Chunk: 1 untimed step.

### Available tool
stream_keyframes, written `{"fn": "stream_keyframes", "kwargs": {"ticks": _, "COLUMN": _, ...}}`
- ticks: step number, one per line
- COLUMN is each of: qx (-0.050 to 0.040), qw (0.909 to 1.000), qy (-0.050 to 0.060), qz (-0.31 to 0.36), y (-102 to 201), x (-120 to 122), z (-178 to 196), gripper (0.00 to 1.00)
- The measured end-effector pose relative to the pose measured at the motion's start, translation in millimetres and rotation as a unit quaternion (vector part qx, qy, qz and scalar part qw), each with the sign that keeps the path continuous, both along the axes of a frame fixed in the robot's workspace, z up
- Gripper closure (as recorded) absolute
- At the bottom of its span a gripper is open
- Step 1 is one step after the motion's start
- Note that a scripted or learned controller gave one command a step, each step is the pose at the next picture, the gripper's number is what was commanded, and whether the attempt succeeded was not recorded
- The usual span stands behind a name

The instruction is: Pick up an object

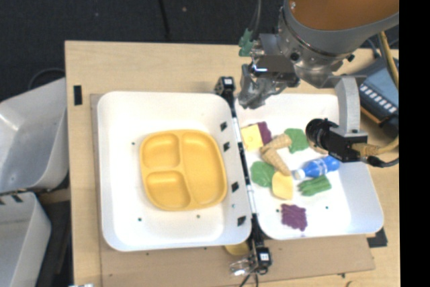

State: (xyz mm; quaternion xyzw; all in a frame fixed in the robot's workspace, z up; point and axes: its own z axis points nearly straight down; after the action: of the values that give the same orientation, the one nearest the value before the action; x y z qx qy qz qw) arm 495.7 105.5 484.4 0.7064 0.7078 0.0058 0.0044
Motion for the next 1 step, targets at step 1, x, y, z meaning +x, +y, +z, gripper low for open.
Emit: {"fn": "stream_keyframes", "kwargs": {"ticks": 1, "qx": -0.0021, "qw": 0.9999, "qy": 0.011, "qz": 0.004, "y": 81.4, "x": -6.4, "z": -57.0, "gripper": 1.0}}
